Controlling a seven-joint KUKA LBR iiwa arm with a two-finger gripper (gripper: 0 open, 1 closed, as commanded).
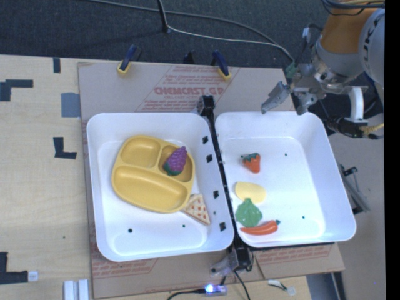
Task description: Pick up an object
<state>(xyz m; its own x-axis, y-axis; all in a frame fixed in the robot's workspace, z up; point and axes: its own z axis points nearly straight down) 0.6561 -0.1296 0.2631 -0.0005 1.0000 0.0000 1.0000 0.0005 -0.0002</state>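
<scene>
Gripper [286, 102] hangs above the right bin's [312, 130] far rim, fingers spread apart, nothing between them. Strawberry [252, 162] lies nearest, well below it in the right bin; yellow piece [250, 191], green leafy piece [248, 214] and red chili [259, 228] cluster toward the near-left corner. Left bin [103, 167] holds a yellow tray [147, 183] with purple grapes [176, 160] in a compartment; waffle piece [198, 209] beside the tray. Cardboard [181, 92] reads "CHEMCAST G.P." Right half of the right bin is open floor.

Wooden bench top [37, 192] with dark tape marks; cardboard sheet [181, 89] held by 2 blue-yellow clamps [128, 60]. Dark carpet [81, 17] beyond, black cable [164, 17] across it.
</scene>
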